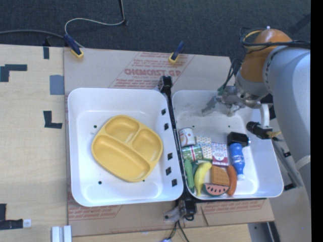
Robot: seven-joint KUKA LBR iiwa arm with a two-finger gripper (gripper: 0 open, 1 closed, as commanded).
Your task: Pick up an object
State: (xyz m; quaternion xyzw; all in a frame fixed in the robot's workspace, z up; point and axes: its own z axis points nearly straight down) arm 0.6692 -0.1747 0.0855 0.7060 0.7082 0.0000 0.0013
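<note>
Poised over the upper part of the right bin (262,183), the end effector (222,107) hangs with its two fingers spread fairly wide and nothing between them; one finger (209,106) reaches toward the bin's bare floor. No object is held, so the step in hand looks like the approach before a grasp, with the pick not yet made

All the candidates lie below the end effector in the picture, heaped in the lower half of the same bin. Nearest is a small can (186,136), just below and to the left. A blue bottle (237,158) with a black cap lies below and slightly right. Farther down sit a banana (201,175), a green vegetable (189,171), a watermelon slice (214,189) and some small boxes (212,152), touching one another. A yellow tray (127,147) rests in the left bin (81,135), well apart from the end effector

As I judge it, the next move calls for shifting down the bin over one piece, the can or bottle being least crowded, then descending with the fingers astride it and closing
</note>
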